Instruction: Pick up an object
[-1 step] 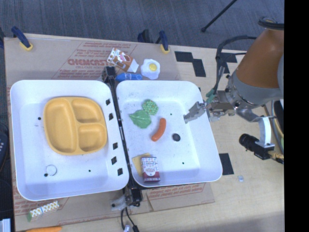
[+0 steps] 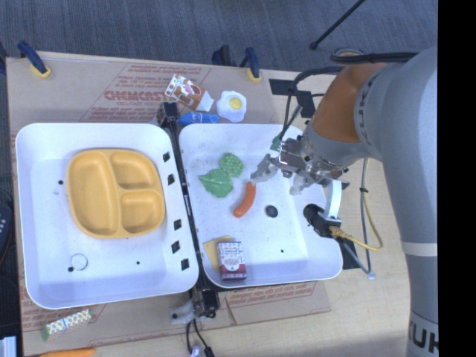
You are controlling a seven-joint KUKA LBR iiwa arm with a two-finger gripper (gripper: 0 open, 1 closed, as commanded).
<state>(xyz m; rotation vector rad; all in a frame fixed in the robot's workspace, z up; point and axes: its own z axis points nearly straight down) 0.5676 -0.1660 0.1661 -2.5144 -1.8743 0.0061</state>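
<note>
The jaws (image 2: 281, 174) are seen over the right bin (image 2: 297, 262), near its right wall, carried by the grey arm (image 2: 401, 103) that reaches in from the right. They are held apart, with nothing between them. An orange sausage (image 2: 244, 199) is found just to the left of them on the bin floor, lying at a slant, and a green leaf (image 2: 216, 182) and a green broccoli piece (image 2: 231, 163) are laid touching each other further left. A small red can (image 2: 232, 259) is placed at the near edge of the same bin. In the left bin (image 2: 37, 274) a yellow divided plate (image 2: 116, 193) is set. On the worktop (image 2: 89, 80) beyond the bins a toy fried egg (image 2: 233, 105) is seen.
</note>
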